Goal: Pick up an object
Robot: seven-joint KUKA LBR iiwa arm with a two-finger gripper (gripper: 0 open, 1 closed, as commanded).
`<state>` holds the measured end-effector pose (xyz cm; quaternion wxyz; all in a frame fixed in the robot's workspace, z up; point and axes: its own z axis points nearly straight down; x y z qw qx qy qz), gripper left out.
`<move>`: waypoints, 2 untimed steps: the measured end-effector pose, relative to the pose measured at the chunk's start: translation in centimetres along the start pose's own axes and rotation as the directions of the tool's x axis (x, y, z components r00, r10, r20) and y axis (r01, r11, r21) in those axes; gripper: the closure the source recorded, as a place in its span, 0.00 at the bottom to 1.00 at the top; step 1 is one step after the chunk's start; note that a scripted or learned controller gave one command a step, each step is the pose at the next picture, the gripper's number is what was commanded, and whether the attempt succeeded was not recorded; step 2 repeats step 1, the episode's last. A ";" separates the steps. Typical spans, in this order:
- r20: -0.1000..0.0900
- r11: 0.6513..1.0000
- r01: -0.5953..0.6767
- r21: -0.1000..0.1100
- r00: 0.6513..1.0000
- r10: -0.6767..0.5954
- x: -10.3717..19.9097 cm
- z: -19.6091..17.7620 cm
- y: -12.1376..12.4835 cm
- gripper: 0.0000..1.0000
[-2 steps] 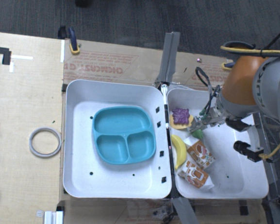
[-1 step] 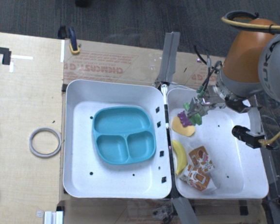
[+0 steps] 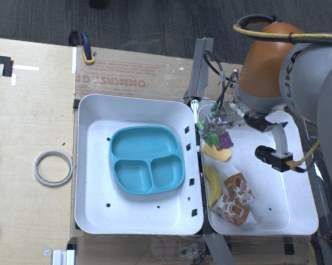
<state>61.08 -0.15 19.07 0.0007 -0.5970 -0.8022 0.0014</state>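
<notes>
My pincer (image 3: 215, 123) hangs at the upper left corner of the right bin (image 3: 288, 217), right over a small heap of toy food: a purple grape cluster (image 3: 225, 140) with green beside it, resting on a pale yellow piece (image 3: 219, 154). I cannot tell whether it is spread or pressed together; cables and metal parts crowd it. The grapes lie just below and slightly right of my tip in the frame, so my drop is nearly straight down. A banana (image 3: 211, 185) lies further down, its long axis running up-down along the bin's left wall.
</notes>
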 end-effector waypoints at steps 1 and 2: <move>0.002 0.994 0.111 -0.003 0.994 -0.111 -0.9 -0.1 0.7 1.00; 0.002 0.994 0.111 -0.003 0.994 -0.111 -0.9 -0.1 0.7 1.00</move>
